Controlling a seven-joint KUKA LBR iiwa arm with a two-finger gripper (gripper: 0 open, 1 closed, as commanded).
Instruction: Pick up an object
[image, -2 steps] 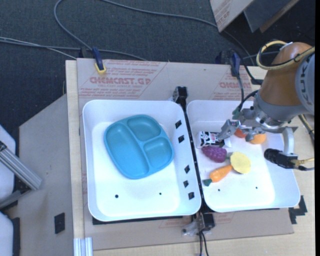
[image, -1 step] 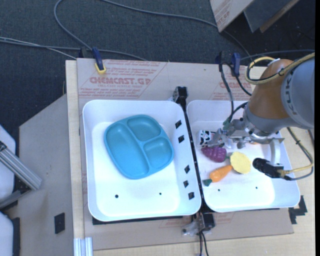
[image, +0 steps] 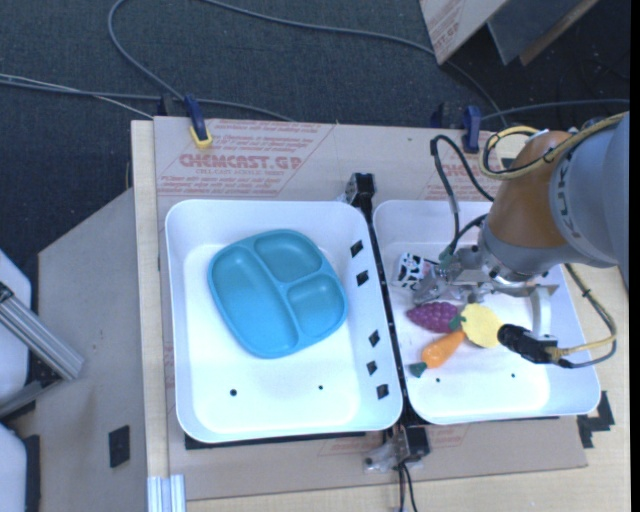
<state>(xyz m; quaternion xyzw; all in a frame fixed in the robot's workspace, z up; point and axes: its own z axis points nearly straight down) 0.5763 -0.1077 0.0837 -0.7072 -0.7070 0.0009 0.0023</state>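
Gripper (image: 440, 287) was low over purple grapes (image: 433, 317) in right bin (image: 480, 400) | grip state: could not tell | advice: centre on grapes, clear of carrot (image: 441, 350) and lemon (image: 481, 326)

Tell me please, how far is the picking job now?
Done: the arm has reached into the right bin, and the gripper is low beside the purple grapes. In hand: nothing visibly lifted; the grapes, carrot and yellow fruit lie on the bin floor. Left: grasp one object and raise it.
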